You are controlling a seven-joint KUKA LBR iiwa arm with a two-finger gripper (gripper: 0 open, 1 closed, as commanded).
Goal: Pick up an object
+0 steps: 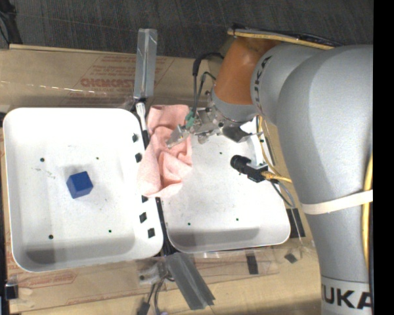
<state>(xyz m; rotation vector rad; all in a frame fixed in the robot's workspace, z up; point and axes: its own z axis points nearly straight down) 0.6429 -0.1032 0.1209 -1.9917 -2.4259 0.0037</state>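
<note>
A pink cloth [163, 151] lies crumpled along the left wall of the right bin [217, 235], draped partly over the divider between the bins. My gripper [184, 134] is down at the cloth's upper part, its metal tips touching or just above the folds. A small blue cube [80, 184] sits alone in the left bin [26, 241], far from the gripper.
The grey arm with its orange band [240, 71] covers the right bin's far right side. A grey metal bar [144, 64] stands behind the bins on the cardboard-covered bench. Most of the right bin's floor in front of the cloth is bare.
</note>
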